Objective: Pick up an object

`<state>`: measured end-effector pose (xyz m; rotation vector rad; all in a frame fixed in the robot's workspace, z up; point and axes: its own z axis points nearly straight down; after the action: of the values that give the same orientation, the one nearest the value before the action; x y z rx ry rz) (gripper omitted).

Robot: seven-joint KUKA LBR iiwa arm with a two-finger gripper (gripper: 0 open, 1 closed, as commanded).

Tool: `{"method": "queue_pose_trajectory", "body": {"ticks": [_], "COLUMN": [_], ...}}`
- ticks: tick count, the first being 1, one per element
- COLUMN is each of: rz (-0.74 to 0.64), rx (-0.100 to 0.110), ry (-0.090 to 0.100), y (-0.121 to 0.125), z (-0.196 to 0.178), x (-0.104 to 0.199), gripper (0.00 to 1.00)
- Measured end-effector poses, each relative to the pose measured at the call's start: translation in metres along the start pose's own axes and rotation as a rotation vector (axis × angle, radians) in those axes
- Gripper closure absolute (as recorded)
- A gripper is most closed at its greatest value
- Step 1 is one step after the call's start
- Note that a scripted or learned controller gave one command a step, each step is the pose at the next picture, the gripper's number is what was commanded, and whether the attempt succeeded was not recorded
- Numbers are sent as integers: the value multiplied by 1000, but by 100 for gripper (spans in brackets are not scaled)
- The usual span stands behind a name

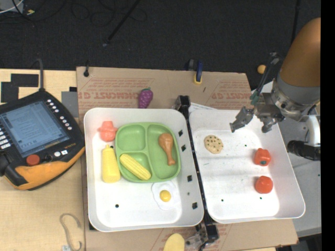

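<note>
My gripper [254,123] hovers over the back of the right bin [293,203], open, with nothing between its fingers. A round cookie [213,144] lies in that bin, just left of and below the gripper. Two red toy vegetables rest near the bin's right side, one [262,156] in the middle and one [264,184] closer to the front. The left bin [99,208] holds a green divided plate [125,140] with a drumstick [167,146] and a corn cob [135,166], plus a yellow bottle [109,163], a pink piece [107,131] and a fried egg [165,195].
A purple grape bunch [145,97] lies on the cardboard behind the left bin. A teach pendant [36,135] sits at the far left. A yellow object [174,241] rests at the front edge below the bins.
</note>
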<state>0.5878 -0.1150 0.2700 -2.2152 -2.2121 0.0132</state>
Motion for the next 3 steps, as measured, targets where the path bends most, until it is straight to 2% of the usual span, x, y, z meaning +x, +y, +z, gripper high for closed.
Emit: {"method": "queue_pose_trajectory", "body": {"ticks": [1,3], "rz": [-2,-1], "rx": [-13,-6], "ry": [-2,0], "y": [2,7], "z": [-7,118], "x": [0,12], "gripper": [0,0]}}
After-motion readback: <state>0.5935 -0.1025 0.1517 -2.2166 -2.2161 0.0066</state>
